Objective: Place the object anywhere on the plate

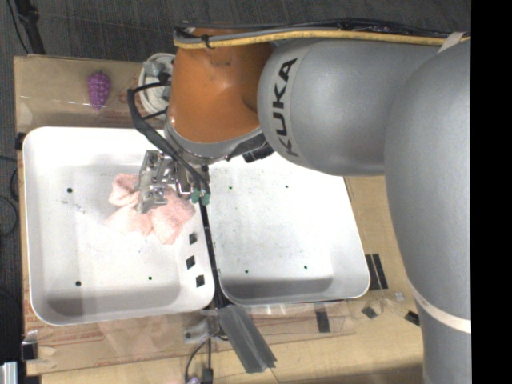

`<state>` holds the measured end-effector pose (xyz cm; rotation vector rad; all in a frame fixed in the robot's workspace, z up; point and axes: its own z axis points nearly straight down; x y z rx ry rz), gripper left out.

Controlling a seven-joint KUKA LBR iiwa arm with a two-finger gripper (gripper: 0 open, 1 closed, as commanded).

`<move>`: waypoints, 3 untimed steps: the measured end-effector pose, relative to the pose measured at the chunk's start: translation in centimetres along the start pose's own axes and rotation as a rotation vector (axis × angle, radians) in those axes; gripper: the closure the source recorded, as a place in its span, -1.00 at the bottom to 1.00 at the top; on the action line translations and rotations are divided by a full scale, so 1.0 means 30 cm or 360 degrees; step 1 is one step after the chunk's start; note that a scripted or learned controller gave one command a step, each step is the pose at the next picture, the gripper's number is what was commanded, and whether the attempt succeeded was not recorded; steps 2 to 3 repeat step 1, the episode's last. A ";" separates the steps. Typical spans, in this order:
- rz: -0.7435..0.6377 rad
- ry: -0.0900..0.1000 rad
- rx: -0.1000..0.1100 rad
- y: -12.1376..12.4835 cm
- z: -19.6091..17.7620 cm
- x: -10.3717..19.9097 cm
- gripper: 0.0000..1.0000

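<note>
Grey KUKA arm (352,94), orange band (212,86), black cables (148,122)

Part of the pink object (152,209) under the pincer (152,192); right bin (280,238) partly behind the arm (344,110).

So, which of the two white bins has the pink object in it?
The left bin holds the pink object, with the gripper right over it. The right bin lies under the arm.

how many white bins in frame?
2. Left bin holds a pink crumpled thing under the gripper; right bin sits beside it, its top partly covered by the arm.
</note>
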<state>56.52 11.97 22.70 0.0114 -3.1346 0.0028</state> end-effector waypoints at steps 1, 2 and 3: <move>0.0001 0.0000 0.0000 -0.001 0.000 0.000 -1.00; 0.0001 0.0000 0.0000 -0.001 0.000 0.000 -1.00; 0.0001 0.0000 0.0000 -0.001 0.000 0.000 -1.00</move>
